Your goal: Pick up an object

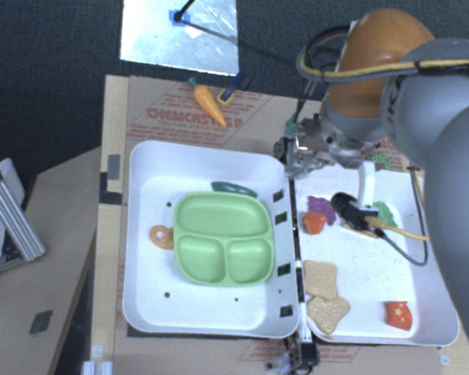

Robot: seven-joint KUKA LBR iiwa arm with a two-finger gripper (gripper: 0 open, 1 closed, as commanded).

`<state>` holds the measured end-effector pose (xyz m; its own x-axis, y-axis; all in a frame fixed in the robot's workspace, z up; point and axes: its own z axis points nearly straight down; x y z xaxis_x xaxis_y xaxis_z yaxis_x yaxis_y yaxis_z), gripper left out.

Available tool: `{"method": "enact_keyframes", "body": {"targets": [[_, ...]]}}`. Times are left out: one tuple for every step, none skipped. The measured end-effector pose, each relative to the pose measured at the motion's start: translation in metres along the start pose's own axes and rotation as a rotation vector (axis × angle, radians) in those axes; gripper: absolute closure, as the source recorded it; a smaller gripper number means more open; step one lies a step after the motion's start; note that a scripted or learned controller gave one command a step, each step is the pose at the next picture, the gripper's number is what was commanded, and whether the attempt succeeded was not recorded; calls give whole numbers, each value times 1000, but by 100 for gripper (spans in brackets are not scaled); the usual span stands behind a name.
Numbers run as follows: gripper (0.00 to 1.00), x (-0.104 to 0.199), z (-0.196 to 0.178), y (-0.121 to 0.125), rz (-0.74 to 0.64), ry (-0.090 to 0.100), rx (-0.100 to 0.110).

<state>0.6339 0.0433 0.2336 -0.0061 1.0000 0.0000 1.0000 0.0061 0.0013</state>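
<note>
My gripper [297, 158] hangs over the far end of the wall between the two bins, under the orange wrist band. Nothing can be seen held in it. In the right bin [431, 322], just in front of the gripper, lie a purple toy [322, 207] and a red-orange piece [314, 223]. A green piece [384, 212] lies farther right. Two tan crackers [321, 292] rest near the front by the dividing wall, and a red piece [399, 315] sits at the front right.
The left bin [139, 297] holds a green divided plate [222, 239], a small orange ring [162, 237] to its left and a dark green item [234, 189] behind it. A toy carrot [209, 104] lies on the cardboard behind the bins, below a foil sheet [182, 23].
</note>
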Motion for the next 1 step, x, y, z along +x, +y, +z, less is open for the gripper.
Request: {"method": "enact_keyframes", "body": {"targets": [[100, -2, 11, 10, 0, -1, -1]]}}
